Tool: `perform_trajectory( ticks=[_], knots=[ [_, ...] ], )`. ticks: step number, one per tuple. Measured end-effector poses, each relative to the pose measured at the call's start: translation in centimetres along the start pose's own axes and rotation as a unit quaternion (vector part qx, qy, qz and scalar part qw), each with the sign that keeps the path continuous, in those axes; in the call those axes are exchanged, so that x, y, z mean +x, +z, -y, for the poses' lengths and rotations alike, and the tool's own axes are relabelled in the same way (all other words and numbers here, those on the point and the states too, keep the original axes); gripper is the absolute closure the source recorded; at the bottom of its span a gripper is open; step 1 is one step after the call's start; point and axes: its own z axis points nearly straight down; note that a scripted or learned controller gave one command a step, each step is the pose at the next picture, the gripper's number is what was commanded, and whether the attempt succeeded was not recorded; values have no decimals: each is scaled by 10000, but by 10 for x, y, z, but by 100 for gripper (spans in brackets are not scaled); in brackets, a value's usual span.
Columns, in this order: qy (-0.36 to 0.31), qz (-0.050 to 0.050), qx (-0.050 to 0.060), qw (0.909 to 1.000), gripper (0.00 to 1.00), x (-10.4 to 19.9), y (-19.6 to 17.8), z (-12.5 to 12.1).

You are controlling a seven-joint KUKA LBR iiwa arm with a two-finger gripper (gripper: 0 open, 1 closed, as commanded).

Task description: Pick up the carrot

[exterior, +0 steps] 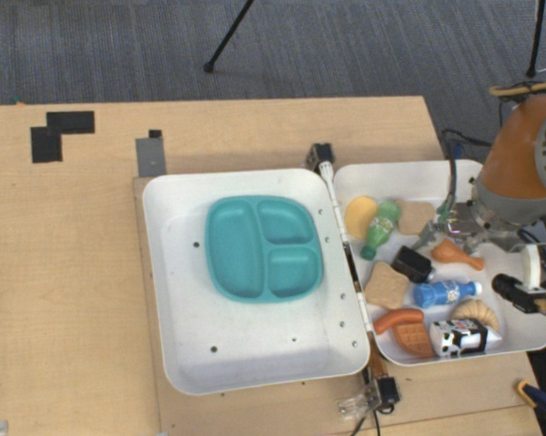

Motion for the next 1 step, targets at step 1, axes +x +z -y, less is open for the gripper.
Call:
perform_trajectory(
  ticks=[1],
  knots=[
    [-30, -2, -32, 10000, 100, 2, -12, -3]
  ],
)
